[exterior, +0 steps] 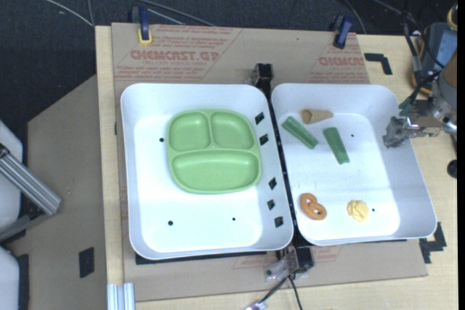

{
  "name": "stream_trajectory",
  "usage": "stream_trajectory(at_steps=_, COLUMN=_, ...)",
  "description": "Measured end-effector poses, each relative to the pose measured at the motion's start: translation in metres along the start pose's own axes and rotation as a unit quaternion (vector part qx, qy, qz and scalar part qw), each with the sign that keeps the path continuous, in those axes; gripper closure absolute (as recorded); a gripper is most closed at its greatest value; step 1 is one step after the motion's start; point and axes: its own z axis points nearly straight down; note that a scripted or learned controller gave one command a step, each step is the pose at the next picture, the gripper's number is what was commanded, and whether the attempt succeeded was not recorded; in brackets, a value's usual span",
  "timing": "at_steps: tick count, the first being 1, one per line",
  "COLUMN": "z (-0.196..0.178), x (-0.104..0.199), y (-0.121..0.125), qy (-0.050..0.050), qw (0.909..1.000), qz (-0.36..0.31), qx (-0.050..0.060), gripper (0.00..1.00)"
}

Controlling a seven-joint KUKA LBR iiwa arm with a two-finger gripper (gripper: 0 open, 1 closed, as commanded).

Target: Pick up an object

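Currently the gripper [398, 128], jaws' state unreadable, hangs at the right bin's [414, 192] right wall, green stick [336, 144] lying leftward, long axis near-to-far.

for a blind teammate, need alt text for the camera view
The gripper hangs at the right bin's right rim; that bin has two green sticks, a cone, a pretzel and a yellow piece. The left bin has a green plate.
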Motion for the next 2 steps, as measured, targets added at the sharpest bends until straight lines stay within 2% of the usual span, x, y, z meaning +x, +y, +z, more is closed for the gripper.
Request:
stream_trajectory(at_steps=1, z=0.006, x=0.054, y=-0.006, qy=0.003, qw=1.0, qz=-0.002, qx=0.005, gripper=1.0)
stream_trajectory(at_steps=2, z=-0.005, x=0.114, y=-0.022, qy=0.004, qw=1.0, qz=-0.003, qx=0.004, gripper=1.0)
